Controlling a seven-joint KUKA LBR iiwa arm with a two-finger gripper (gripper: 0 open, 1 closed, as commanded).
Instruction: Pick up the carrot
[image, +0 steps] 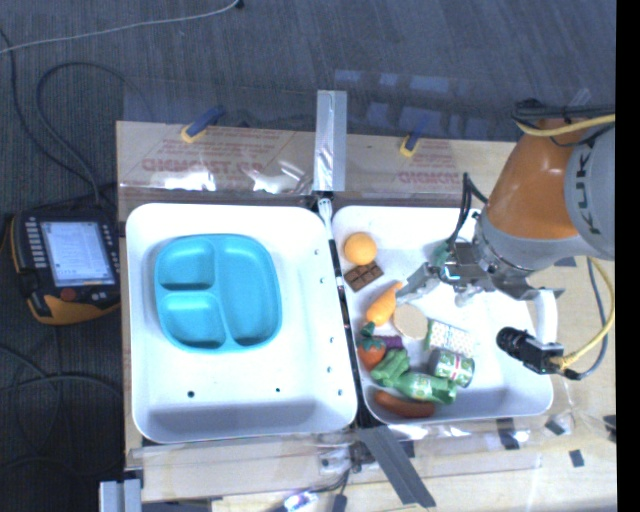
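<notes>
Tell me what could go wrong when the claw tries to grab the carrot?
1. The carrot lies packed among a chocolate bar, a pale round piece and a tomato, so the claw might pinch a neighbor instead.
2. The carrot sits close to the bin wall, which could block a finger.
3. It tapers, so it may slip out.

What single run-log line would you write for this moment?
phase: approach | gripper: beside carrot, no grasp seen | carrot: right bin, among toy foods | left bin: blue tray

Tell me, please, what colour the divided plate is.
Light blue; the divided plate shows in the camera view.
</notes>
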